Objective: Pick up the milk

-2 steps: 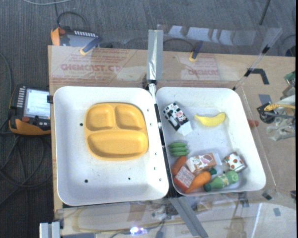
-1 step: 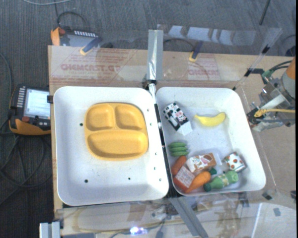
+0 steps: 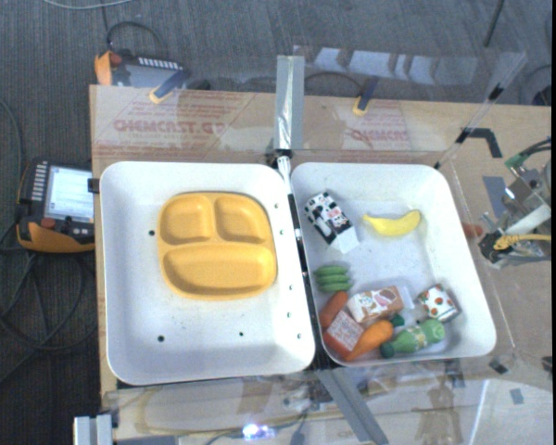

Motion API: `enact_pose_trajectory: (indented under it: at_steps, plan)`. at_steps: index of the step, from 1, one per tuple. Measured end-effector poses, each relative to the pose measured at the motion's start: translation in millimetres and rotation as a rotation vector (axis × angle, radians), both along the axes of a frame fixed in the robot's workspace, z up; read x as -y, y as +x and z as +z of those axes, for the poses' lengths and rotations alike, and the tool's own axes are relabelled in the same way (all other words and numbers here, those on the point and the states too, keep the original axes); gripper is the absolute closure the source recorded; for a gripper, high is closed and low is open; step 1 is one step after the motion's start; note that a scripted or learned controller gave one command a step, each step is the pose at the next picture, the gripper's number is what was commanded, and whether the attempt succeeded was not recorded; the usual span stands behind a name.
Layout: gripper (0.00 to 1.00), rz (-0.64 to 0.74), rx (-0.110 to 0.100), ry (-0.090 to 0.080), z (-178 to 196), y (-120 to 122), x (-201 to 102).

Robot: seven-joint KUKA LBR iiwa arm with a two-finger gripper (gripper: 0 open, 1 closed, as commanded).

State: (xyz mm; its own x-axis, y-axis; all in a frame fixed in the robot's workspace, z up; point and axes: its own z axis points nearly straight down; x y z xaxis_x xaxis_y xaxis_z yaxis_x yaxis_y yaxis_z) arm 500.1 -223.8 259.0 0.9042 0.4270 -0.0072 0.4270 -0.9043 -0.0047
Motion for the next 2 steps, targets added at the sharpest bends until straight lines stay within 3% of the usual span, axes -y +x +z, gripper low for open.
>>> enact_pose_trajectory:
  at_steps: [1, 2]
  plan:
    - [1.0, -0.135, 0.002, -0.004, 46.7, -14.8, 0.9]
    - [1.0, -0.131, -0.007, -0.004, 52.7, -13.6, 1.1]
